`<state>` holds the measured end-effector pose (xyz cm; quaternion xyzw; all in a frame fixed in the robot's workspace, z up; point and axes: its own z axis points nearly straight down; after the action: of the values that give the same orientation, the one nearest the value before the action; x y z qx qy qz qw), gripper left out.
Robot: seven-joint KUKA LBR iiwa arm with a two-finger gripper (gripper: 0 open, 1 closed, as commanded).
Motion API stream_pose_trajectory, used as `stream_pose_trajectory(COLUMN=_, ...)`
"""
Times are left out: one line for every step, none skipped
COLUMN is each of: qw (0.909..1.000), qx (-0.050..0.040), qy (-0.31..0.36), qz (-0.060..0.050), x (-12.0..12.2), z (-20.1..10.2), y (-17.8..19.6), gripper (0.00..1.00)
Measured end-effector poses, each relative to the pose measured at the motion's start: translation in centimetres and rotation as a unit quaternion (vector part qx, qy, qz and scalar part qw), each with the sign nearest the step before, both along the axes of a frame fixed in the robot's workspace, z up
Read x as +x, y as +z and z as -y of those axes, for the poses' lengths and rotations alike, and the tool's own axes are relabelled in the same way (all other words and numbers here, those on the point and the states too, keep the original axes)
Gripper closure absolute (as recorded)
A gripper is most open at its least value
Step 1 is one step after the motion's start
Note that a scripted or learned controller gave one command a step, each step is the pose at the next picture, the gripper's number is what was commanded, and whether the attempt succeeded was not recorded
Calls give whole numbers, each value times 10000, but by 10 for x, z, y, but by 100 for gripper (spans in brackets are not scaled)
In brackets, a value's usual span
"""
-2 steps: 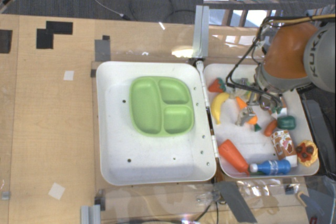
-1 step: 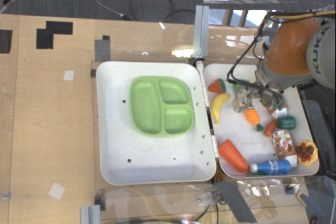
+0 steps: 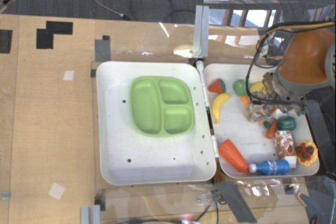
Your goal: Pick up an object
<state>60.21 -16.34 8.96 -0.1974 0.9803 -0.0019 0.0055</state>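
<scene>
The gripper [image 3: 273, 108], fingers hidden under the orange-banded wrist so I cannot tell their spread, hangs over the right bin [image 3: 231, 128] amid a curved yellow banana [image 3: 219, 105], glossy orange carrot [image 3: 233, 156] and blue bottle [image 3: 271, 167].

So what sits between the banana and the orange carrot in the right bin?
In the camera view, the stretch between the banana and the carrot is bare white bin floor; nothing lies there.
</scene>
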Motion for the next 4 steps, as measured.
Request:
stream_pose_trajectory(qw=10000, qx=5, qy=12, qz=-1, x=0, z=-1, y=0, gripper=0)
stream_pose_trajectory(qw=9966, qx=10, qy=-829, qz=8, x=4, z=-22, y=-1, gripper=0)
stream_pose_trajectory(qw=9968, qx=12, qy=-803, qz=57, x=7, z=-23, y=13, gripper=100)
stream_pose_trajectory(qw=9989, qx=-14, qy=475, qz=33, x=37, z=12, y=120, gripper=100)
